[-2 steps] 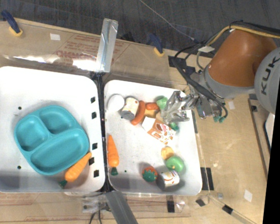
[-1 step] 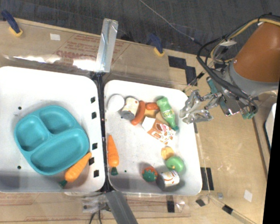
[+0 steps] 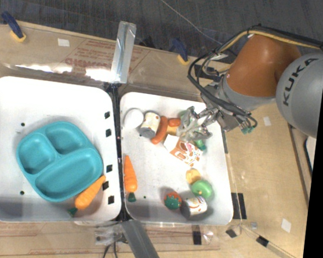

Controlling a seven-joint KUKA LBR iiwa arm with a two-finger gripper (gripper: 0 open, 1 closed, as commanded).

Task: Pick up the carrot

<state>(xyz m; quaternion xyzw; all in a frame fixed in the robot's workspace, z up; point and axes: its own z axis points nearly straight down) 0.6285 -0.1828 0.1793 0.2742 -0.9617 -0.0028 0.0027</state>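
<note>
An orange carrot (image 3: 129, 175) with a green stub lies along the left wall of the right bin (image 3: 225, 180). A second carrot (image 3: 90, 193) rests in the left bin (image 3: 3, 135), against the lower right edge of the teal plate (image 3: 58, 159). My gripper (image 3: 194, 125) hangs over the upper right part of the right bin, well to the right of both carrots and touching neither. Nothing shows in its grasp.
The right bin also holds an orange sausage-like piece (image 3: 161, 130), a white and grey item (image 3: 148, 124), a printed packet (image 3: 185, 152), a green fruit (image 3: 202, 189), a small can (image 3: 194, 206) and a red fruit (image 3: 172, 200). A metal post (image 3: 123, 51) stands behind the bins.
</note>
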